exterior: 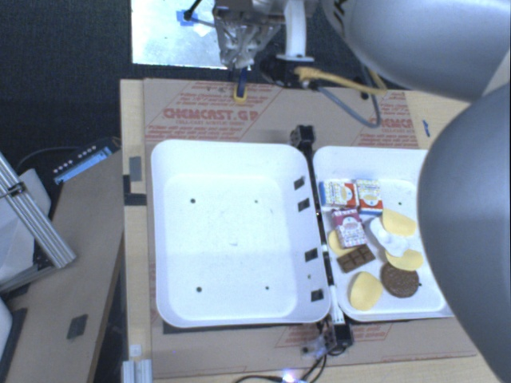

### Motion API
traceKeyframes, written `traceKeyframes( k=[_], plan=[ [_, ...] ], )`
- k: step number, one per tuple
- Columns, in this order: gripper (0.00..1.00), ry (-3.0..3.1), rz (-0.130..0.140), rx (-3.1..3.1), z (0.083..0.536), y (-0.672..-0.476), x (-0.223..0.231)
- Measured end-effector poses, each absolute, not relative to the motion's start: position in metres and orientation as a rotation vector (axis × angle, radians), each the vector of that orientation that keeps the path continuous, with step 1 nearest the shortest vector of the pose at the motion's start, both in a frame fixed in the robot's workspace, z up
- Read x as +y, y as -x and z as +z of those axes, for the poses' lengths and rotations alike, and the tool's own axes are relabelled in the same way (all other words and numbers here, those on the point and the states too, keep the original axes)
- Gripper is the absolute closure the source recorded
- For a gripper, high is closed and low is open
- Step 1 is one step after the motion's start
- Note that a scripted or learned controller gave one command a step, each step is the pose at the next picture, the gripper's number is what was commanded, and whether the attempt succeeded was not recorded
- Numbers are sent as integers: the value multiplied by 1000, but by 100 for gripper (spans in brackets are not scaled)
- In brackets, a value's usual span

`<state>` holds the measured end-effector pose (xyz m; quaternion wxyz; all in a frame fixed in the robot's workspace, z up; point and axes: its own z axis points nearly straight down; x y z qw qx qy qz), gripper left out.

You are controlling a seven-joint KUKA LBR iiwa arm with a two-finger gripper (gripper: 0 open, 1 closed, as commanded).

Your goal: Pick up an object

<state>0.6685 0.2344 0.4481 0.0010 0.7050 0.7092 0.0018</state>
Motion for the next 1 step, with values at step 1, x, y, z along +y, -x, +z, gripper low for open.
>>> traceKeyframes(
  k=[1],
  plan=[
    [100,-2214,4,2227,469,-668,234]
  ],
)
